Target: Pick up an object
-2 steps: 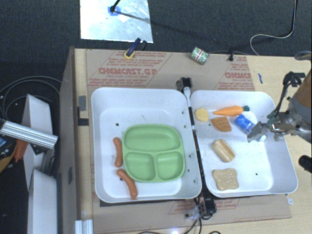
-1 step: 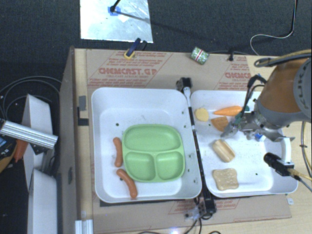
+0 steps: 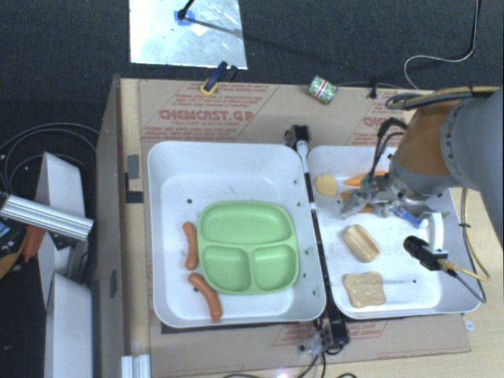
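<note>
A tan hot-dog bun (image 3: 361, 242) lies flat, slantwise, mid right bin (image 3: 449, 294).

Hovered low in the right bin (image 3: 453, 211): gripper (image 3: 356, 204), with yellow round piece (image 3: 326, 184) just beyond the jaws, bun (image 3: 361, 242) just below them

the arm (image 3: 465, 144) is a thick, rounded grey tube with an orange band (image 3: 421, 144) above the wrist. dark cables loop along the band. the gripper (image 3: 364, 203) is a small cluster of grey metal and dark parts, with a blue bit beside it.
</note>
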Robot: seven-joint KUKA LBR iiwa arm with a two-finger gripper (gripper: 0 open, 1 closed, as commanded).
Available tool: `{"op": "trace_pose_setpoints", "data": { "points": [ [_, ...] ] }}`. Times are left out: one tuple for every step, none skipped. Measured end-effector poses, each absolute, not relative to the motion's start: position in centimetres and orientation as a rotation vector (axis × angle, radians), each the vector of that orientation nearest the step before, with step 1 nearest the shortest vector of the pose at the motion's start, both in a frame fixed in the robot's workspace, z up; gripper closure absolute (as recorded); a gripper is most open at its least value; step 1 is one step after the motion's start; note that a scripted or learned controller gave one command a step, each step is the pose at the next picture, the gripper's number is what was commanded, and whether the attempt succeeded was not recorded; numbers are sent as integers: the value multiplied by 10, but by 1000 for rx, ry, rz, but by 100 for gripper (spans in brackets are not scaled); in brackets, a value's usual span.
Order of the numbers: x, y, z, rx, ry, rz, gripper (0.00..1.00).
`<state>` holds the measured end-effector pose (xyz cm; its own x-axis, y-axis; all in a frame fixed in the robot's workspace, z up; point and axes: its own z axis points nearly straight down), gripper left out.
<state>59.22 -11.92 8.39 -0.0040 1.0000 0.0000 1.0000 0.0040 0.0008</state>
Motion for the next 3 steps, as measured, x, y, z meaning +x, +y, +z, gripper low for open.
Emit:
{"op": "trace_pose_setpoints", "data": {
  "points": [
    [624,-120,85,2214,2225,3,0],
    [625,-120,96,2210,2226,6,100],
    [625,-120,96,2210,2226,6,0]
  ]
}}
